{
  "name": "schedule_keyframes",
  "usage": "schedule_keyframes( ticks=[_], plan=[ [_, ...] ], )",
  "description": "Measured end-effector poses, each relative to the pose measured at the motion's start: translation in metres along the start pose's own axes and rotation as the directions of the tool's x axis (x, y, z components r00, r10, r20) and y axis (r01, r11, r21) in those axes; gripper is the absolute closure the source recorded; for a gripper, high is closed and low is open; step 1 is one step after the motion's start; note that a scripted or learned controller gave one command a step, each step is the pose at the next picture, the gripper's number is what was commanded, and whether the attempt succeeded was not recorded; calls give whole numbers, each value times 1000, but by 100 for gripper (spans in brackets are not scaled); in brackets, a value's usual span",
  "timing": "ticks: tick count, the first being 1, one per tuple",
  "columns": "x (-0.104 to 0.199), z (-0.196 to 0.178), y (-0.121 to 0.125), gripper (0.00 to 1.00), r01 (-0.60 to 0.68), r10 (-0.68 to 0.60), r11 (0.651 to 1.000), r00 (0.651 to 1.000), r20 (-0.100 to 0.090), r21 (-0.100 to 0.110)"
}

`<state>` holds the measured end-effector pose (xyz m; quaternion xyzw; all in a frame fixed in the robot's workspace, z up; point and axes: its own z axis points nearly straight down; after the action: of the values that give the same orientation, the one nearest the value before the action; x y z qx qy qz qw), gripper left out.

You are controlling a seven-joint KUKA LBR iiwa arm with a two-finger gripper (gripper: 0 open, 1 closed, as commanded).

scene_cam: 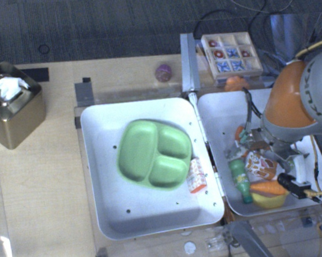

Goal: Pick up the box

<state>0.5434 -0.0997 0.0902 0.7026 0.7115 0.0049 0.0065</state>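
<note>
A small white and red box lies in the left bin, against its right wall and touching the rim of a green divided plate. My gripper hangs low over the right bin, beneath the orange wrist band. It sits among the items there, just right of a white and orange patterned packet. The arm's body hides much of the gripper. The box is well to the gripper's left, across the wall between the bins.
The right bin also holds a green bottle, a carrot and a yellow piece near its front wall. A brass tissue holder stands far left. A tile game board lies behind the right bin.
</note>
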Motion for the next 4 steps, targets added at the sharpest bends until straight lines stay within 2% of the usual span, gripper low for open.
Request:
schedule_keyframes(
  ticks=[1, 2, 3, 4],
  plan=[
    [8, -13, 37, 0, -24, 24, 1000, 1000, -2, 10],
    [-31, -28, 89, 0, -69, 69, 998, 998, 0, 9],
    [6, 1, 18, 0, -126, 126, 992, 992, -1, 3],
    [4, -12, 21, 100, -126, 126, 992, 992, 2, -8]
  ],
)
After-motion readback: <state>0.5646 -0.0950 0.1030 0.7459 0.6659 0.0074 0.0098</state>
